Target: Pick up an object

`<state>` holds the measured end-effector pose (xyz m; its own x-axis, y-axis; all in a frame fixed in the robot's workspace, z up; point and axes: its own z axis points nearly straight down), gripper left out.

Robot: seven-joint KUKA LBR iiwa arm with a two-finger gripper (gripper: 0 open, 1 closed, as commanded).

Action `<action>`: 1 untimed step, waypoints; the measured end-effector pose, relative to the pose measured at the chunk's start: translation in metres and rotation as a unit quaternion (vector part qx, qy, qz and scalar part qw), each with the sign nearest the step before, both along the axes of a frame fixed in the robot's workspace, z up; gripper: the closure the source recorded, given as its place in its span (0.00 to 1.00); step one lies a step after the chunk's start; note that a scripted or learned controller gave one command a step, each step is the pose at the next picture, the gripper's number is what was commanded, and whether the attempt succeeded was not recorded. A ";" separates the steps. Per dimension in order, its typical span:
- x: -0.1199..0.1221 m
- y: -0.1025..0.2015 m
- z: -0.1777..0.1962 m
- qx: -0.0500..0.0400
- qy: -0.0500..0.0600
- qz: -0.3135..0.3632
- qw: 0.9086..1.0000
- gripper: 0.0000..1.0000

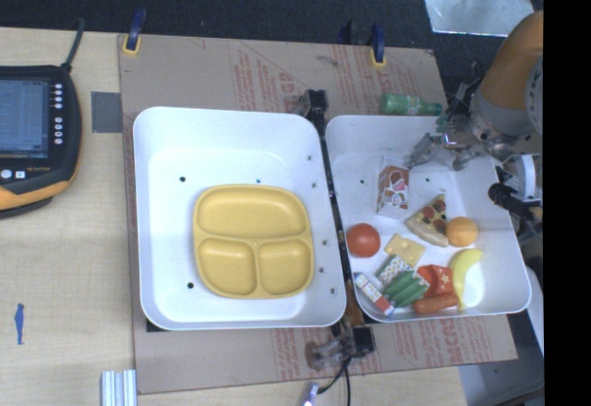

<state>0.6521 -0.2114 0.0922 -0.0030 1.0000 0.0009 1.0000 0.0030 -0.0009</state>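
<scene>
The claw [441, 144], spread open and holding nothing, hovers with the packet [393, 189] near at its seven o'clock.

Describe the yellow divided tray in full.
The yellow tray looks like matte plastic, a rounded rectangle with three compartments: one long one at the far side and two smaller ones nearer the camera. It lies flat, right side up, about the middle of the left white bin, resting on its floor. Nothing sits in it.
</scene>
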 end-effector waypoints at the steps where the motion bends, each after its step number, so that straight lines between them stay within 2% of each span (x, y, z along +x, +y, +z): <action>1: -0.009 0.071 0.104 0.000 0.000 0.001 1.000 0.00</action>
<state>0.6432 -0.1404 0.1958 -0.0042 1.0000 0.0010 1.0000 0.0042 -0.0005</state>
